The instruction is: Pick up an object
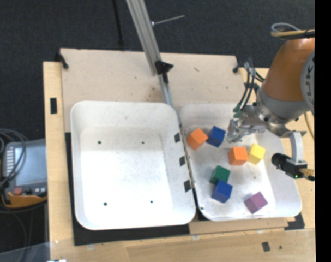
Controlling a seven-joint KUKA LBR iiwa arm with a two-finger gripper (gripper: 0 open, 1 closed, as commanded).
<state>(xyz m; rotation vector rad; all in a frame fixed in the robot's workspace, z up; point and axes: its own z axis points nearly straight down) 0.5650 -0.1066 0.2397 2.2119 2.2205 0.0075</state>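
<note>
Crowding is our worry in the camera view: our gripper (239,131) hangs low in the right bin (280,209), between a blue cube (216,136) and an orange cube (238,155), with a yellow cube (256,153) touching that one. Its grasp we cannot tell. Descending, we may nudge neighbours and close on nothing.

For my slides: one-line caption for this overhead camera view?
Gripper hovers over seven coloured blocks in the right bin.
</note>
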